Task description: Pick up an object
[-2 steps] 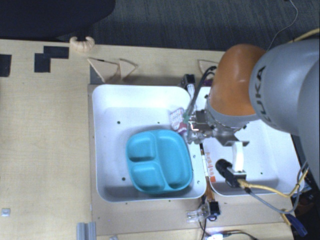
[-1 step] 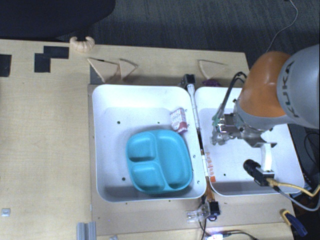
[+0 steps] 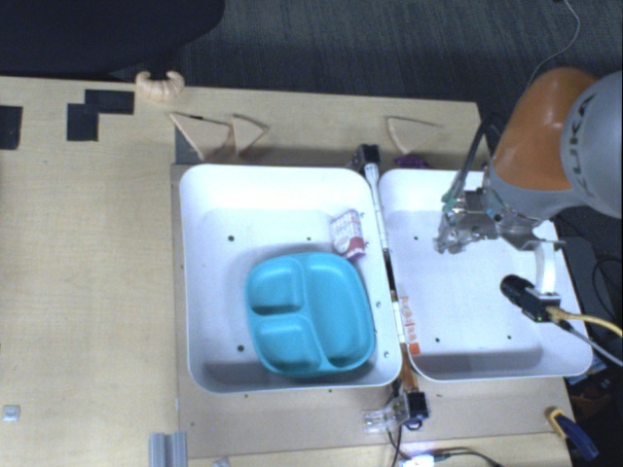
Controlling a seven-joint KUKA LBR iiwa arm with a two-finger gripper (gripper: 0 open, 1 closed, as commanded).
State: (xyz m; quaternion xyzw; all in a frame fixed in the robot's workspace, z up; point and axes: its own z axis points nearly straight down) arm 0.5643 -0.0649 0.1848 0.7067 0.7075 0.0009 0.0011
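Left bin (image 3: 209, 222) holds a blue tray (image 3: 310, 312) and a small packet (image 3: 348, 232).

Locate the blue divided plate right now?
The blue divided plate lies in the left bin, toward its front right, just below a small red-and-white packet; the gripper is over the right bin.

We look down from one fixed camera above the bench (image 3: 88, 290), tilted at a slant so the far edge sits at the top. We stand far enough back to take in both white bins whole, the left bin (image 3: 209, 261) and the right bin (image 3: 467, 343), with the arm (image 3: 555, 144) entering from our right.
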